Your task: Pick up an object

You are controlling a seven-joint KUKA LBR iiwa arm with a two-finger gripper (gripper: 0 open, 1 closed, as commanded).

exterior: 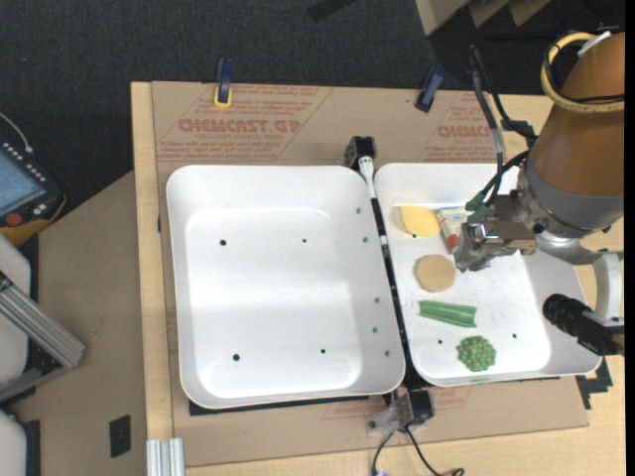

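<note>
End effector (468,253) beside tan disc (435,273) (green pod (448,312) near)

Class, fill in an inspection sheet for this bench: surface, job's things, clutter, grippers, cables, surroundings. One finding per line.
Surface: cardboard sheet under two white bins, the left bin and the right bin, side by side.
Job's things: yellow piece, tan round disc, green pod and green bumpy ball, all in the right bin.
Clutter: nothing seen.
Grippers: gripper low over the right bin, beside the disc; whether it holds anything cannot be told.
Cables: dark cable running along the arm; a thin one at the front edge.
Surroundings: blue clamps on the cardboard's far edge; dark floor.
</note>
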